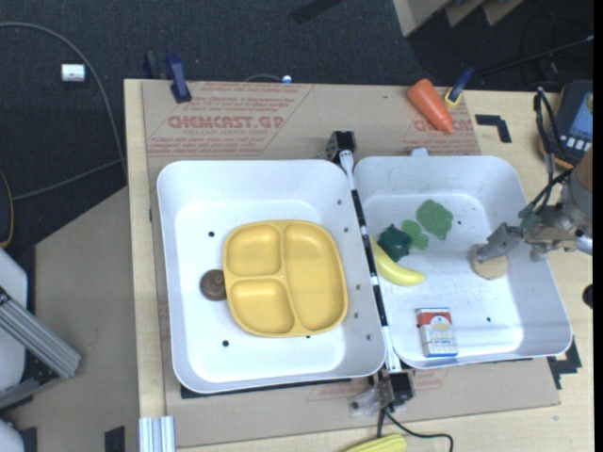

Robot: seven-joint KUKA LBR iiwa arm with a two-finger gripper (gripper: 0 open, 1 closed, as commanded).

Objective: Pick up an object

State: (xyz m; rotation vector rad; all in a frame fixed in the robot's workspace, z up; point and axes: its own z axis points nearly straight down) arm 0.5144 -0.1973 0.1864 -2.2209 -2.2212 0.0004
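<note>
My gripper [494,249] reaches in from the right over the right bin [542,323], near its right wall. Directly below it lies a small tan lump [489,268], touching or just under the gripper's tip. Further left in the same bin are a yellow banana [396,268], a dark green block [394,242], a lighter green leafy piece [434,217] and a small red-and-white box [437,332]. In the left bin [188,347], a yellow divided plate [285,278] has a brown round piece [214,284] at its left edge.
An orange carrot-shaped toy [431,106] lies on the bench behind the right bin. A blue clamp [176,78] sits at the bench's far left corner. The bins meet along a black-edged seam [363,243]. Cables hang at the right edge.
</note>
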